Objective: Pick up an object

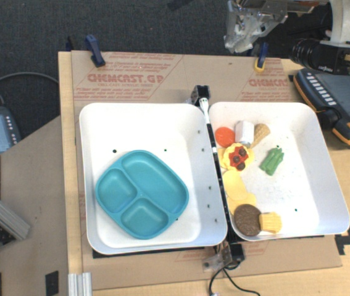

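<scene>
The right bin holds several small toy foods along its left side. An orange round piece, a white block and a tan cone lie near the far left. Below them sit a yellow piece topped with red and black, a green pickle-like piece, a pale yellow slice, a brown cookie and a small yellow chunk. My gripper hangs high beyond the far rim of the right bin, apart from every object.
The left bin holds a teal divided plate. Blue clamps pin the cardboard base at the back. A black device and cables lie at the right rear. The right half of the right bin is bare.
</scene>
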